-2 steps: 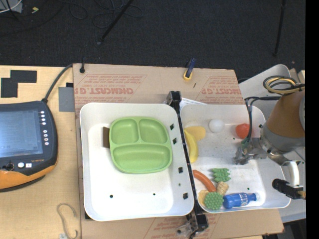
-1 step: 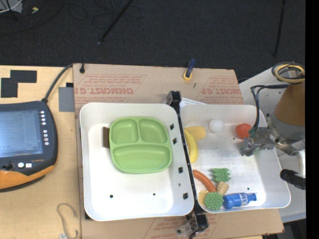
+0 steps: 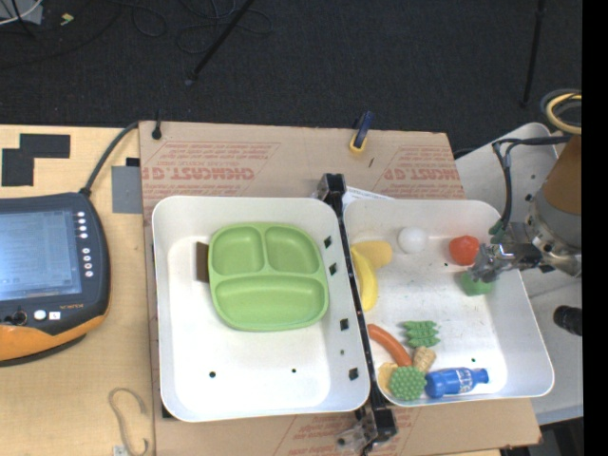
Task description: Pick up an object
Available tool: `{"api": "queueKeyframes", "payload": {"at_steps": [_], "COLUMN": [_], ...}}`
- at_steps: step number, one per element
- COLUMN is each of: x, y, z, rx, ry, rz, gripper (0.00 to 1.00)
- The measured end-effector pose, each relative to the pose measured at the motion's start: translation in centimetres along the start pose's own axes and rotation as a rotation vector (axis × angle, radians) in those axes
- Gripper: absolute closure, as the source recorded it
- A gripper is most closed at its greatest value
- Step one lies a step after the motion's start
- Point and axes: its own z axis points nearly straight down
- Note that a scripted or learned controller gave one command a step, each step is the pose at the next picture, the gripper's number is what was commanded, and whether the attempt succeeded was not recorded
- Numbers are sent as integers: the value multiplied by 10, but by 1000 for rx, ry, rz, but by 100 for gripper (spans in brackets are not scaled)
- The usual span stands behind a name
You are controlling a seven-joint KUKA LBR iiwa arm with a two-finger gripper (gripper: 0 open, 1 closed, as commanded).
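One green block point(image 3: 477, 284) sits right under your jaws point(image 3: 487, 266), red ball point(image 3: 465, 249) just beside; jaw state unclear, likely poised for grasp.

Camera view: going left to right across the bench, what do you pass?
Tablet → green divided plate in the left bin → banana → white ball → red ball → gripper.

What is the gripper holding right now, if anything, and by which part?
It cannot be told. The gripper sits low in the right bin, right over a small green object beside the red ball, but no object shows clearly between its tips.
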Motion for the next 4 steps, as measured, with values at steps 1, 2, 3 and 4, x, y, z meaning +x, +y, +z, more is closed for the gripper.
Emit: {"api": "queueKeyframes", "payload": {"at_steps": [1,2,3,4], "x": [-1,41,91,135], "y": [0,-12,-37,-59], "z": [-25,-19,-11,-12], "rx": [2,7,9,9], "ry": [0,4,4,4], "rz": [0,-2,-2,-2], "gripper": [100,100,100,100]}}
